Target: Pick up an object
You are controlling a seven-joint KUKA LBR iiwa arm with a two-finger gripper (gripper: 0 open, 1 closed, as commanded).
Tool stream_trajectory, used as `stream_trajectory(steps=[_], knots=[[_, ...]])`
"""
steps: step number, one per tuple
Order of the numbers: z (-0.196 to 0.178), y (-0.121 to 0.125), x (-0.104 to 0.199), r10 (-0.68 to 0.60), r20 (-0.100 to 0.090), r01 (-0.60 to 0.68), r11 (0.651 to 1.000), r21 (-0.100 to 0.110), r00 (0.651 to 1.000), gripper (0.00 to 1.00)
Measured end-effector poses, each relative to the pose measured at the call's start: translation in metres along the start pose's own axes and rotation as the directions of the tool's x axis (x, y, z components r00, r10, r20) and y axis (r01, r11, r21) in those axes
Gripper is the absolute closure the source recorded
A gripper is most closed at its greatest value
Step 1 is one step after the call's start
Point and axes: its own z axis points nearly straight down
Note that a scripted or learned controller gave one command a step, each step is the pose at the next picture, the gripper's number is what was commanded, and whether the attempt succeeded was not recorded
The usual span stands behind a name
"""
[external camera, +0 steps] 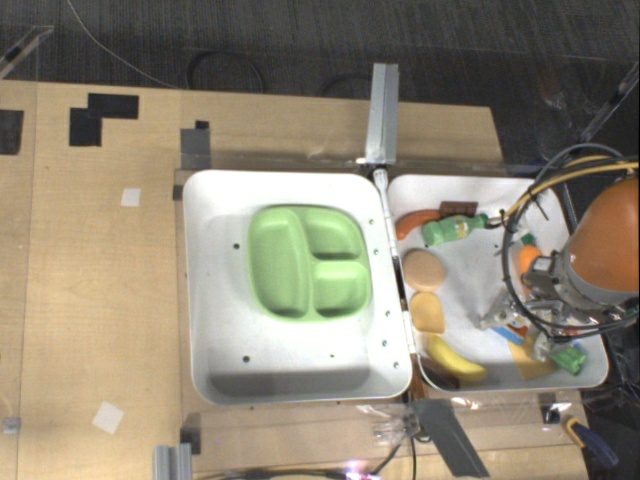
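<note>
My gripper (518,320) is low in the right part of the right bin (470,273), under the arm's orange band (607,238) and a loop of cables. It hangs over a small heap of toys: a blue and orange piece (512,332), a yellow piece (530,366) and a green piece (568,360). An orange toy (528,260) lies just behind it. Whether it holds anything is hidden by the wrist.
Along the right bin's left side lie a banana (452,358), a yellow-orange chunk (428,313), a tan ball (423,268), a red-orange piece (415,222), a green bottle (452,230) and a brown block (458,208). The left bin (215,268) holds a green divided plate (305,260).
</note>
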Motion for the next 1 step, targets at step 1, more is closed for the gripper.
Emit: stream_trajectory(steps=[1], knots=[[-0.0001, 0.0034, 0.0053, -0.302, 0.014, 0.302, 0.953, -0.016, 0.953, 0.00]])
